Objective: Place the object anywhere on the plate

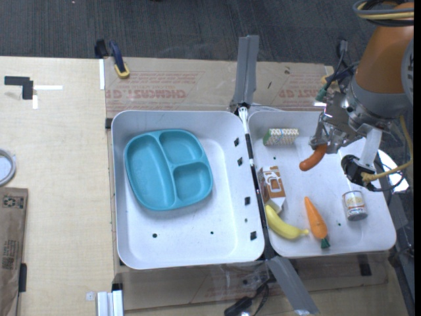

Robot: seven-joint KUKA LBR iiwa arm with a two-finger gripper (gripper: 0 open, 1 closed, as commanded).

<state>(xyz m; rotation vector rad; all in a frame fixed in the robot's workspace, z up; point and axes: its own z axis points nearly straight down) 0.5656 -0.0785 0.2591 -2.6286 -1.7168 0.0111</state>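
Looking down w/ the fixed overhead cam, we see the grey-and-orange arm's two-finger gripper point(327, 143) over the upper right of the right white bin point(375, 242), jaws closed narrow on the upper end of a small orange-red sausage-shaped toy point(312, 160), which hangs tilted, its lower end pointing down-left, lifted off the bin floor as far as we can tell. We find the teal three-compartment plastic plate point(169, 168) in the left white bin point(131, 242), upper-left part of it, well apart from the gripper & separated from it by the divider btw the two bins. We count other items in the right bin: a small white box w/ green dots point(281, 136) near the top-left corner, just left of the gripper; a brown-and-white carton point(272, 183) by the left wall; a yellow banana point(284, 224) below the carton, near the bottom-left; an orange carrot w/ green tip point(316, 221) just right of the banana, maybe touching its end; a small tin can w/ white and yellow label point(355, 205) standing upright toward the right side
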